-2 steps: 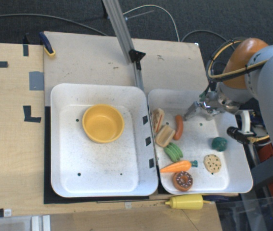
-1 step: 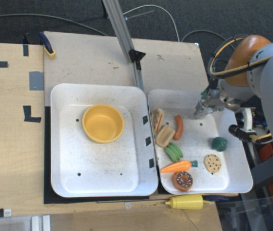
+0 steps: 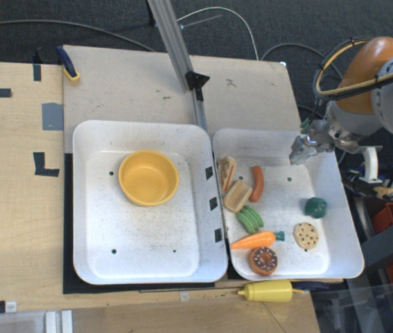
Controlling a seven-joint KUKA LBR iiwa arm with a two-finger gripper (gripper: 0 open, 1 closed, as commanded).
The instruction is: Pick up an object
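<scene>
**Toy food crowds the right bin while the gripper hangs at its far corner**

Nearest the camera, a yellow mustard bottle (image 3: 269, 291) lies on its side on the table (image 3: 16, 186), just outside the near rim of the right bin (image 3: 342, 255). Just inside that rim sits a chocolate doughnut (image 3: 263, 260), with a carrot (image 3: 255, 240) lying crosswise right behind it and a chocolate-chip cookie (image 3: 306, 236) off to the right. Farther back come a green ribbed vegetable (image 3: 250, 219) and, apart near the right wall, a dark green ball (image 3: 315, 207). Behind those, a bread slice (image 3: 238, 195), a sandwich wedge (image 3: 226, 173) and a red sausage (image 3: 256, 184) cluster close together near the divide between the bins.

Left of them, the left bin (image 3: 92, 255) holds a yellow bowl (image 3: 148, 177) sitting upright in its far half.

At the right bin's far right corner, the gripper (image 3: 301, 151) hangs over bare bin floor, well apart from every toy; whether it is open or closed cannot be told, and nothing is seen in its hold. The grey arm (image 3: 362, 109) with its orange band reaches in behind it.

Beyond the bins, a grey metal pole (image 3: 172, 30) slants across the table, and a blue-and-yellow clamp (image 3: 67, 64) sits at the far left edge.
</scene>
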